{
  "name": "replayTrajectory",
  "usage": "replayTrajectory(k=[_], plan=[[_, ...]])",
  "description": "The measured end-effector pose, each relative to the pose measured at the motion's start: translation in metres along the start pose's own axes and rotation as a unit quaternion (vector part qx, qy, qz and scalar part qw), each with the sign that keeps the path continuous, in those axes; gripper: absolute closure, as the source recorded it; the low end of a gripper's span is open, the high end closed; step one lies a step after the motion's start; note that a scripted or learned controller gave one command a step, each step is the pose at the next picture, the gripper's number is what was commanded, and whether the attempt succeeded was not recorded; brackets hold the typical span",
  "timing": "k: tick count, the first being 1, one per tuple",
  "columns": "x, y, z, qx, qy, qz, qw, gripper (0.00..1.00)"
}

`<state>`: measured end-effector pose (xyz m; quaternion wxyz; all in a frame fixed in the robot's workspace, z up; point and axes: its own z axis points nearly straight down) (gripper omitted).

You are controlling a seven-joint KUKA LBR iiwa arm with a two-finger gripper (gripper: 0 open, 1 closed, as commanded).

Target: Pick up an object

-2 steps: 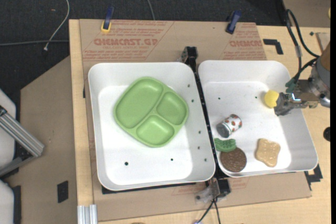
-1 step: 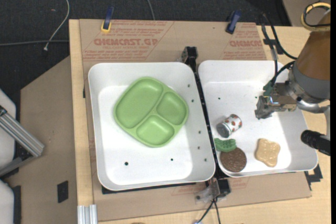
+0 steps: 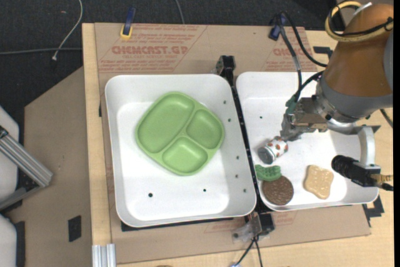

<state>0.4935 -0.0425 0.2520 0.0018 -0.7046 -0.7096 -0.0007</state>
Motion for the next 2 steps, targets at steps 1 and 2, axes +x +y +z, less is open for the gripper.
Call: replayTrajectory(k=[1,2], plan=[[0.058,-0.003,-0.003,0.0,0.0,0.0,1.0,1.0],[0.117,-0.004,0.015,0.002,0.0,0.0,1.0,1.0]])
